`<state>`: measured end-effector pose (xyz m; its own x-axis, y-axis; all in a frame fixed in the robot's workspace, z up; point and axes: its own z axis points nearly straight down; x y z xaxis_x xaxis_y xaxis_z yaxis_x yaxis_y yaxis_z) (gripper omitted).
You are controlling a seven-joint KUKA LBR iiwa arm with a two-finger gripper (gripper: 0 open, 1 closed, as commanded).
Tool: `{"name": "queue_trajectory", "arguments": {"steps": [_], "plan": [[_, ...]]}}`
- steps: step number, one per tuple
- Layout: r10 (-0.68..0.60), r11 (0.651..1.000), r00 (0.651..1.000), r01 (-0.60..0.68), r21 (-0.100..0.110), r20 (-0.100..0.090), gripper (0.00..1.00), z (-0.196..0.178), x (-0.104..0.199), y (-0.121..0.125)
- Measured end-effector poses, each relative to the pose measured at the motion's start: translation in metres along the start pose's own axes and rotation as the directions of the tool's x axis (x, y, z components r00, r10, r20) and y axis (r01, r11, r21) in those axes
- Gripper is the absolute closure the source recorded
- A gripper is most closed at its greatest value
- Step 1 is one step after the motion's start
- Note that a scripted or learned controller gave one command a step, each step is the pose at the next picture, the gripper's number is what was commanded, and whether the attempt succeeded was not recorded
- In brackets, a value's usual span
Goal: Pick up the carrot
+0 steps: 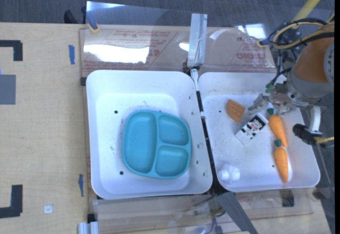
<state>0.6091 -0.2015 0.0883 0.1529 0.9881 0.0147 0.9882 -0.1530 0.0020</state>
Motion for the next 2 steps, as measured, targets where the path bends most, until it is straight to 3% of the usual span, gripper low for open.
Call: {"name": "queue_trajectory", "arguments": {"steps": [1, 2], "plan": [[0.0, 1.0, 1.0, 0.0, -0.005, 0.009, 1.0, -0.011, -0.003, 0.001], [-0.014, 1.0, 1.0, 0.014, -0.012, 0.013, 1.0, -0.123, 0.07, 0.001]]}}
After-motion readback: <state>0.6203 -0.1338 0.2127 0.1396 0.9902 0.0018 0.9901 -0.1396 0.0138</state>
